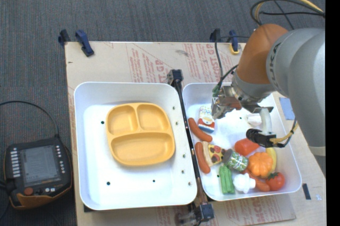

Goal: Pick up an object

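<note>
One camera, seemingly high, looks obliquely down.

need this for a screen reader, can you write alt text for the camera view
A grey robot arm with an orange band reaches from the right, its gripper low over the right white bin, just above a small carton among toy foods such as sausages, a pizza slice and an orange pepper. The left white bin holds a yellow divided plate.

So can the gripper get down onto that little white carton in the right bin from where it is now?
Probably yes. The gripper hangs just above the small white carton, which stands near the right bin's upper left with bare floor around it; just the sausage lies close beside it.
</note>
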You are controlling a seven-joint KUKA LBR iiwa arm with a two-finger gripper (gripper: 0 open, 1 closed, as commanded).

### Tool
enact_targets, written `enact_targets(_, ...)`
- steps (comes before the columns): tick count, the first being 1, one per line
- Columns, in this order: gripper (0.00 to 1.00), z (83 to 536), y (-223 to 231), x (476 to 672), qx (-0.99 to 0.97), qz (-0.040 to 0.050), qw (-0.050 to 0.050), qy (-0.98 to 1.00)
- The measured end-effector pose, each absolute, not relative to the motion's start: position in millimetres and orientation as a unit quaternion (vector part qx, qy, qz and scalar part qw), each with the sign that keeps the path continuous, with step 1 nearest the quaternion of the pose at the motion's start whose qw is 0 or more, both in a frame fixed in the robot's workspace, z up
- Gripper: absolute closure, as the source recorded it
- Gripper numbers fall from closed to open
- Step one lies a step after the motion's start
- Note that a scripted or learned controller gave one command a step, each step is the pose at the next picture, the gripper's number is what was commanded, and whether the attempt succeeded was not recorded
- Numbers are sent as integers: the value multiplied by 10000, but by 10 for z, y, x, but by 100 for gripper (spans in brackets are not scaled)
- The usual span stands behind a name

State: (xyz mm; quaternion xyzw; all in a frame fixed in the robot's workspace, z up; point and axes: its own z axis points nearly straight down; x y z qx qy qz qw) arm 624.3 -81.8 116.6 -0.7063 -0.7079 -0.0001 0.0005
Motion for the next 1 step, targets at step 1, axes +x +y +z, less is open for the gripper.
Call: enact_targets(1,100,1166,-1504,5808,-7075,10,10,-7067)
